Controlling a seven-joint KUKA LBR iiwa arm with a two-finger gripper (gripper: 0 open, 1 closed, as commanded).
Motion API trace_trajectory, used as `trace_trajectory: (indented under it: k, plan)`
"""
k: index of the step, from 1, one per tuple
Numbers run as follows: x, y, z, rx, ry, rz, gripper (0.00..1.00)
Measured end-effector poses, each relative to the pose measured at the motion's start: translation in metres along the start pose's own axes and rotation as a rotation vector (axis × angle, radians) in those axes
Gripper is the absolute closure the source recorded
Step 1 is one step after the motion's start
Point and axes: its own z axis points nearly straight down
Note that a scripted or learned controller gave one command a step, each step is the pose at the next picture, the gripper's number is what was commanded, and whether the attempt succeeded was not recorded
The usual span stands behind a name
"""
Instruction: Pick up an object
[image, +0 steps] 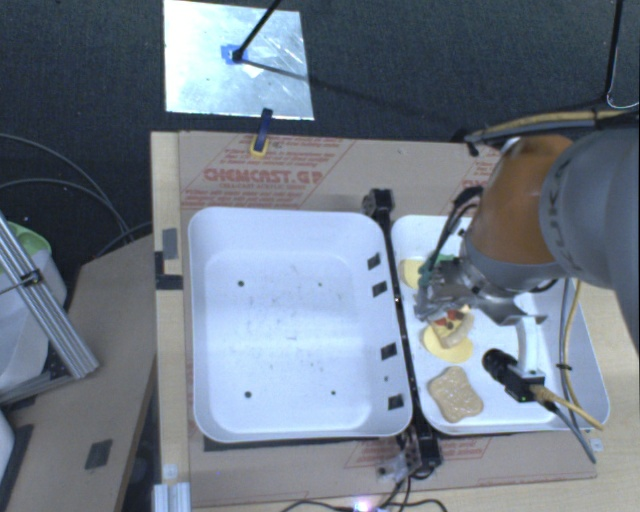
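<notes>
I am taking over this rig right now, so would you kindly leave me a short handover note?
Gripper: low in the right bin, right over the items; I cannot tell if it grips anything.
Things: yellow disc under the gripper with a small red piece on it, toast-shaped piece towards the front, another yellow piece by the bin's left wall.
Done: no item visibly lifted.
Left: grasp one item and raise it.

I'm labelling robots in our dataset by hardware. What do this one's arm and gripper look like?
The arm is thick and rounded, with a grey shell and a wide orange band above the wrist. Thin dark cables loop from the wrist to the gripper, a compact grey metal unit.
</notes>
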Motion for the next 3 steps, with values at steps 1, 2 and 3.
trace_trajectory:
  k: [1,2,3]
  plan:
    - [0.020,-0.009,-0.166,-0.014,0.000,0.002,1.00]
    - [-0.025,-0.041,-0.139,0.005,-0.003,0.014,1.00]
    - [0.027,-0.039,-0.140,0.002,-0.001,0.003,1.00]
